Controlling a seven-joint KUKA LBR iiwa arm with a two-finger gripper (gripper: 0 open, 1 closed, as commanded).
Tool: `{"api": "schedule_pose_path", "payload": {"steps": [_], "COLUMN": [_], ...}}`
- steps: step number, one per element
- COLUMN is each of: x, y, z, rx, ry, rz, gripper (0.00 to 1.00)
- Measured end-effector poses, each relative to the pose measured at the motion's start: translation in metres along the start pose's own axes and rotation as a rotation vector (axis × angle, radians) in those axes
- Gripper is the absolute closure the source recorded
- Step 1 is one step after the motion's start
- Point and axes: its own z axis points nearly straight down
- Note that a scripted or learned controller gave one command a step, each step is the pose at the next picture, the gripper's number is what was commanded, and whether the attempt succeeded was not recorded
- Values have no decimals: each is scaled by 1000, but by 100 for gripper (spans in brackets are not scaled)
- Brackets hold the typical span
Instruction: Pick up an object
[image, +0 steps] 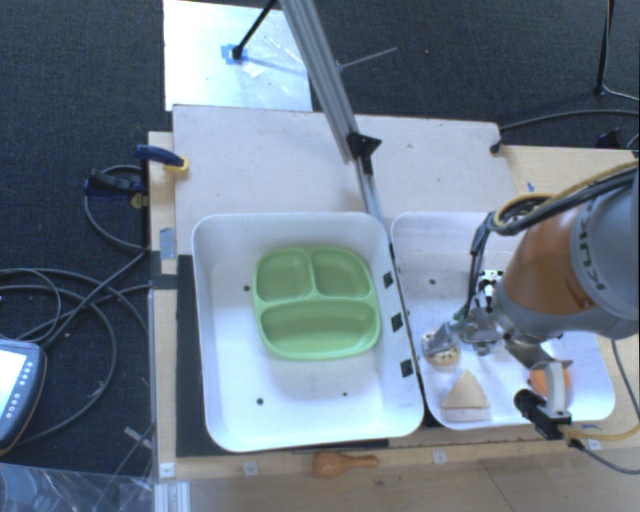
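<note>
Approach looks in hand: gripper (462, 335), finger state impossible to tell, hovers low in the right bin (420, 240) beside a small round object (440, 349), needing descent and closure next.

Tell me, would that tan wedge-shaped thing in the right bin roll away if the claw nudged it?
Probably not. The tan wedge lies on a broad flat face, so it would likely slide, not roll. It looks like a small toy food piece, so probably light. Its sloped sides might slip from a pinch.
</note>
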Motion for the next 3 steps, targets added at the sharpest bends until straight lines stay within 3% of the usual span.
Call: {"api": "schedule_pose_path", "payload": {"steps": [1, 3], "x": [0, -8], "y": [1, 11], "z": [-12, -119], "rx": [-4, -8], "ry": [-1, -4], "rz": [1, -6], "gripper": [100, 100]}}
